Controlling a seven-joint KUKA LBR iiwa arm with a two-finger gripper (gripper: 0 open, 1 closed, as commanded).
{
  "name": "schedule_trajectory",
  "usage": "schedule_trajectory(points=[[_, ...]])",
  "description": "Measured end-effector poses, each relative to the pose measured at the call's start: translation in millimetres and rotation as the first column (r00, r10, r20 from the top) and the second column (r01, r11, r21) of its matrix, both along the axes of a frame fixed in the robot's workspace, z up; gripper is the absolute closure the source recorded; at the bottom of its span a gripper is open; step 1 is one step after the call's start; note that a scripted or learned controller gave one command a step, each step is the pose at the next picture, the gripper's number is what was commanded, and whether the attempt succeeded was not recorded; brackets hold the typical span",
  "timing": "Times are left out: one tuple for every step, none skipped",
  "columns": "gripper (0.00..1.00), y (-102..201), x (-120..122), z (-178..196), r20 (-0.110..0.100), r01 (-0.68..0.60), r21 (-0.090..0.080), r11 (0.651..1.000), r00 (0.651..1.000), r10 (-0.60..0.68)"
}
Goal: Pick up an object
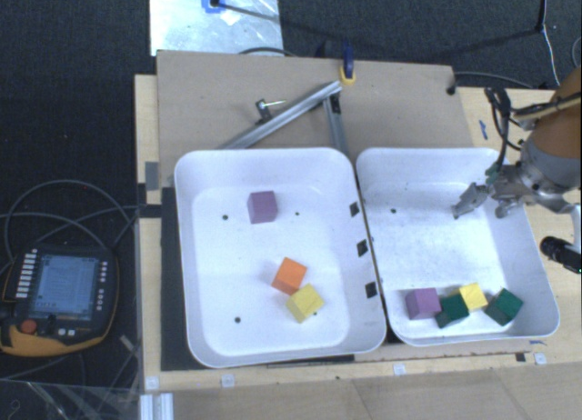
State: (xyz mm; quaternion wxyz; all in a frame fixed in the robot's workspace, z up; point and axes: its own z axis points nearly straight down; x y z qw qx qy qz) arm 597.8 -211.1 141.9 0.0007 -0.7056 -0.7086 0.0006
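a grey arm with an orange band reaches in from the right edge of the frame, its gripper (485, 201) hanging over the upper part of the right bin (414, 168) with the jaws spread apart and nothing between them. the nearest candidates sit well below it, in a row along that bin's lower wall: a purple cube (422, 302), a dark green cube (451, 310) touching a yellow cube (473, 295), and a second green cube (504, 305) at the lower right. the left bin (205, 177) holds three more, well apart from the gripper. the purple cube at the row's left end looks the cleanest pick, judged by the free floor on its left side; the jaws would do best to come straight down, straddling it, clear of its green neighbour and the bin wall.
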Motion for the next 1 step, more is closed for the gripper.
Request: schedule_trajectory(points=[[1.0, -0.8, 1.6, 14.0, 0.006, -0.002, -0.002, 1.0, 1.0, 0.002]])
